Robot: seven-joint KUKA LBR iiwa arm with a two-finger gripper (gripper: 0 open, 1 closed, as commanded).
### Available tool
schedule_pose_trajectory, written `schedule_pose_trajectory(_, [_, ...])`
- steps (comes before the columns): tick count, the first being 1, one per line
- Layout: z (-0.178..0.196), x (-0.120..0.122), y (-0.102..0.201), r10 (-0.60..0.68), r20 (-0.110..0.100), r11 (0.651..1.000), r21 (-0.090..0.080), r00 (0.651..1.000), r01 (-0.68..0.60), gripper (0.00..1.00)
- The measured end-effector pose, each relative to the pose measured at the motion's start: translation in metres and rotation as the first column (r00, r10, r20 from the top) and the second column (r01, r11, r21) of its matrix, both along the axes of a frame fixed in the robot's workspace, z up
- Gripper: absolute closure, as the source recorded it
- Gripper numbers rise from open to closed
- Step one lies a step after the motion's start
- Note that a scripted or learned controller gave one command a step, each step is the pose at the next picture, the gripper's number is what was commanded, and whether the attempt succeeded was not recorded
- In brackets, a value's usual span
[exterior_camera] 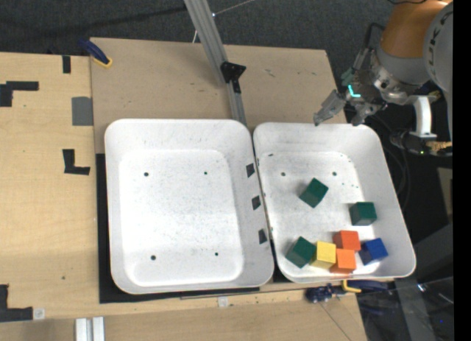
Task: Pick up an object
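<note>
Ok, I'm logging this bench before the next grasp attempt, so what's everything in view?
Green blocks: three, right bin; one mid-bin, one by the right wall, one in the near cluster.
Yellow block: one, near cluster.
Orange blocks: two, near cluster, touching.
Blue block: one, cluster's right end.
Bins: two, white, side by side.
Metal pole: one, grey, behind the bins.
Gripper: one, grey, above the right bin's far rim.
</note>
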State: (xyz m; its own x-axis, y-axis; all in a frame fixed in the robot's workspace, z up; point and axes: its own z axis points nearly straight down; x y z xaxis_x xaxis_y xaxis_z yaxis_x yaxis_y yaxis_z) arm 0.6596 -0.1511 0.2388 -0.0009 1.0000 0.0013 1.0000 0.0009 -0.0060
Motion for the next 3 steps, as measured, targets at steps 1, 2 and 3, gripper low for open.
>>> schedule_pose_trajectory(1, [0.003,0.001,0.000,0.001,0.004,1.000,-0.003,1.000,-0.001,0.00])
schedule_pose_trajectory(2, [-0.049,0.010,-0.002,0.001,0.000,1.000,-0.002,1.000,-0.001,0.00])
schedule_pose_trajectory(3, [-0.102,0.000,-0.007,0.000,-0.001,1.000,-0.002,1.000,0.000,0.00])
